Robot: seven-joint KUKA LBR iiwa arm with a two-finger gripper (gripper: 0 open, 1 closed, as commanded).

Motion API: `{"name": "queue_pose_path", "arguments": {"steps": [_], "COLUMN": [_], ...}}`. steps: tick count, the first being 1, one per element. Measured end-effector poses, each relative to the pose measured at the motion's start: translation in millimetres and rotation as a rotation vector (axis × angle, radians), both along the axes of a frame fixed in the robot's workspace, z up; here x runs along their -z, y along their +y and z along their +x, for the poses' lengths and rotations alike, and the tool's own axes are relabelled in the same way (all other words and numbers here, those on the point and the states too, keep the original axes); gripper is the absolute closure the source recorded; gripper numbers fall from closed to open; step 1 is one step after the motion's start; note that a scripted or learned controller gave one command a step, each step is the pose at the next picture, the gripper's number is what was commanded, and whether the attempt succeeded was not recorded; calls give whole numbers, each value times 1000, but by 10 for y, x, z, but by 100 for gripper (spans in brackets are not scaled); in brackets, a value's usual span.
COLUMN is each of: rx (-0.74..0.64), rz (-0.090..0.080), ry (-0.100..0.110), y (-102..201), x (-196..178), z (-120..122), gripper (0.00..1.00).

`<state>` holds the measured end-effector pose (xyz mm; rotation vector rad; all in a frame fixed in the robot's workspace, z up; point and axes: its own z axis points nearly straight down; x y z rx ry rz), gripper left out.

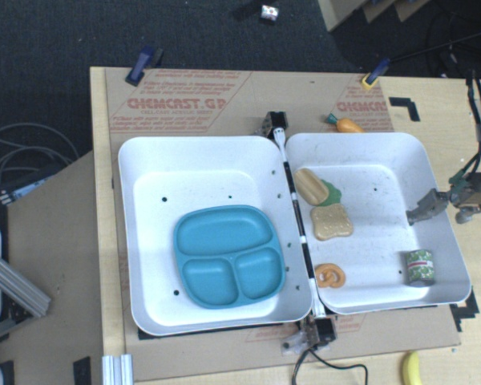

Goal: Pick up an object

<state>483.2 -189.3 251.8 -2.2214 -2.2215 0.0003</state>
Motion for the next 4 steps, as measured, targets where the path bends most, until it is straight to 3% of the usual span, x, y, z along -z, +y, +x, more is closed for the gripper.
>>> {"name": "queue_pose_path", "arguments": {"steps": [1, 2, 3, 4], "rx": [0, 0, -2, -1], "rz": [1, 0, 1, 0], "ry": [2, 0, -2, -2], "y": [-344, -231, 561, 957], "x": [904, 1675, 1672, 1670], "z": [372, 320, 797, 1253], "gripper": [0, 0, 0, 0]}}
